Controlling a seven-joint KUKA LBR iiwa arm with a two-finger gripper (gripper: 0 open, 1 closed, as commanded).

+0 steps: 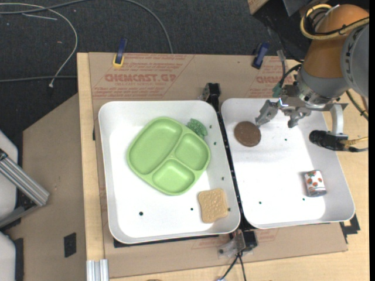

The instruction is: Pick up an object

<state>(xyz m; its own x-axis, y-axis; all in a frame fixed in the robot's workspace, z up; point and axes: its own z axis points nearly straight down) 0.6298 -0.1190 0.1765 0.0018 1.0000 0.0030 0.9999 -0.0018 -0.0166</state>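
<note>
The nearest candidate is the brown disc (247, 134), which lies flat near the upper left corner of the right bin (275, 186), close to the wall it shares with the left bin (114, 157). It looks like a thin, stiff, light piece of toy food, probably with a slightly rough top. Its low profile is the difficulty: fingers coming straight down have little edge to catch, so the best hold is likely across its width, with the tips pressed to the bin floor on opposite rims. The end effector (276, 119) hovers just to the right of the disc, its two fingers spread apart with nothing between them. The bin wall to the disc's left leaves little room for a finger on that side, so a grip along the other axis seems safer. A small white block with red marks (315, 183) sits well apart toward the bin's lower right, taller and perhaps easier to pinch. In the left bin a green divided plate (170, 155), a small green piece (197, 127) touching its rim and a tan cracker-like square (212, 205) are out of the way.
</note>
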